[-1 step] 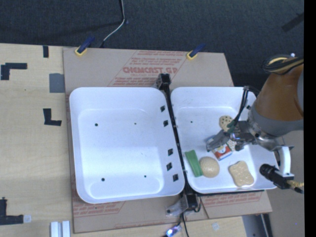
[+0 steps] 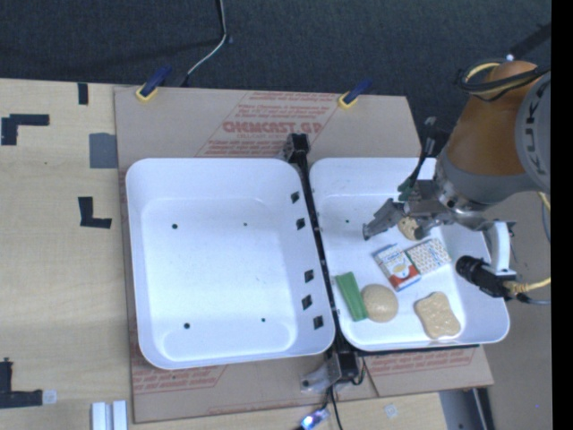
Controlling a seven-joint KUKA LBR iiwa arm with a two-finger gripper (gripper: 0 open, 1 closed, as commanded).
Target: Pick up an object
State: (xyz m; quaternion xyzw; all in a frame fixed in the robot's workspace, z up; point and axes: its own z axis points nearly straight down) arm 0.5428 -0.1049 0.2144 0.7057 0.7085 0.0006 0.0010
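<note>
Camera view: the arm is reaching in from the right, its gripper (image 2: 387,220) hanging low over the right bin (image 2: 358,182). Its fingers are looking spread and released, grasping nothing. The picking step is only getting underway; next I'd judge it needs lining up over one object and descending. Counting: two bins, left bin (image 2: 215,258) beside it; one green bar (image 2: 350,296), one round beige lump (image 2: 380,303), one tan biscuit shape (image 2: 438,315), one printed packet (image 2: 410,262).

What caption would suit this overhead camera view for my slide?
KUKA arm's gripper poised over the right bin above a small box, green bar, round object and tan piece.
</note>
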